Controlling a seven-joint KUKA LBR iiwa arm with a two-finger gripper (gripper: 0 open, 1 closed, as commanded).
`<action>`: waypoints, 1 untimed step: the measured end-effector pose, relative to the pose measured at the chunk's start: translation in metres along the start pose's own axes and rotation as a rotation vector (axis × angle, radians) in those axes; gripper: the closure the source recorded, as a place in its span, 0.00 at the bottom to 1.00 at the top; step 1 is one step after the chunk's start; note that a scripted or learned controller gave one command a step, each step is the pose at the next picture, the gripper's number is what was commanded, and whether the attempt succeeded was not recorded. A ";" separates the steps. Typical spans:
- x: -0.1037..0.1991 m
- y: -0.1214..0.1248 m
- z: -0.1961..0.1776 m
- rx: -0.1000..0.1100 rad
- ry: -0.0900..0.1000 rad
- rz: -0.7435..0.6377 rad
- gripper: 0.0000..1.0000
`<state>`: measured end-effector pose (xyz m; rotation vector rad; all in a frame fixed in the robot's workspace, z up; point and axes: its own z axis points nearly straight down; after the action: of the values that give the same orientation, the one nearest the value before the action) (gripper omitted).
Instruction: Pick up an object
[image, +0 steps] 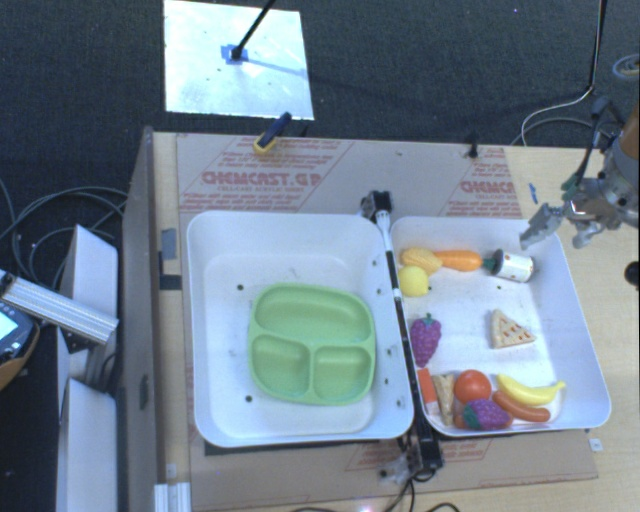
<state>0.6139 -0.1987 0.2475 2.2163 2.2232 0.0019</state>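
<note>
Brown board (300, 170) reads "CHEMCAST GP" behind two white bins (215, 300).

Green tray (312, 345), white bins (215, 300), yellow banana (530, 389), purple grapes (426, 338).

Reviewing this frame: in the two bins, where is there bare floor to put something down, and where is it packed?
Right bin: a bare patch lies mid-floor between the purple grapes and pizza slice, below the carrot. Its near corner is crowded: tomato, banana and sausage bunch together. Left bin: bare floor rings the green divided plate, widest along the far side.
</note>
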 end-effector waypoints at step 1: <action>-0.007 0.030 0.107 0.004 0.001 -0.002 0.00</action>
<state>0.6438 -0.2058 0.1411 2.2168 2.2274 -0.0008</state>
